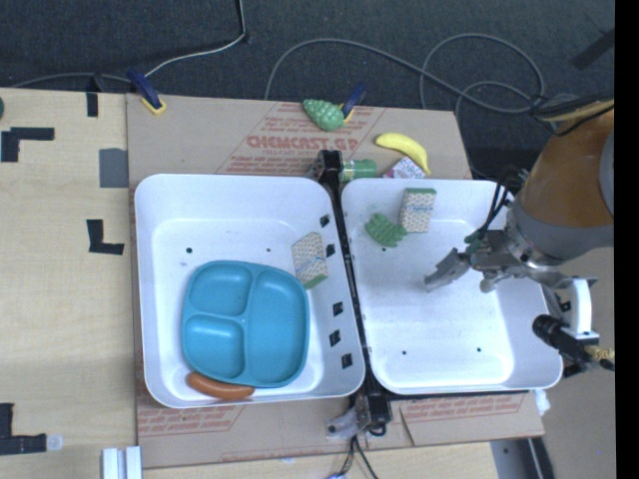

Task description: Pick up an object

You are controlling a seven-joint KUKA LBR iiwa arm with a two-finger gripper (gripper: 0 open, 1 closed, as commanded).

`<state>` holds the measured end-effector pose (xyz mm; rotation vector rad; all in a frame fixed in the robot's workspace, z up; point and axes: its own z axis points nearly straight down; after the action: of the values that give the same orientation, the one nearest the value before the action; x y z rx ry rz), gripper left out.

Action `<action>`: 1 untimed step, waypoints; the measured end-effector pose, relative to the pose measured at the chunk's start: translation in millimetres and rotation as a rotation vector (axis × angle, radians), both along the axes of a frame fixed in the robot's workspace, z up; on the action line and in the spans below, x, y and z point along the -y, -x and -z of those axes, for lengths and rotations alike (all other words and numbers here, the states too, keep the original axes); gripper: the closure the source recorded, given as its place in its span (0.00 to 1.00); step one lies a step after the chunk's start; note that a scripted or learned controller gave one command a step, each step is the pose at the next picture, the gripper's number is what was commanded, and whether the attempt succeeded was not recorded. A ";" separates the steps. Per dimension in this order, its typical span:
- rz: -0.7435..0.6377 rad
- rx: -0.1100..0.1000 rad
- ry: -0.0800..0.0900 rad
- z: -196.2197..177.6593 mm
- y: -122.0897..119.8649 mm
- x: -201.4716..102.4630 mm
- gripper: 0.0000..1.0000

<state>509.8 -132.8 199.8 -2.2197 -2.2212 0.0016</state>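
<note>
Reaching over the right bin [519, 367], with the end effector [461, 267] hovering low, fingers looking spread and pinching nothing. Lying up and to its left, well apart: the patterned box [417, 210], long axis upright, green piece [383, 231] just beside.

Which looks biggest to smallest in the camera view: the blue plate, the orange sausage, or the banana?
1. blue plate, by far the largest.
2. orange sausage and banana: they look about alike, so I won't rank them.
</note>
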 end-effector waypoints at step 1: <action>-0.001 0.000 0.000 25.8 -88.2 -11.8 0.00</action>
<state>598.0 -121.0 174.0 -2.2187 -2.2227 0.0013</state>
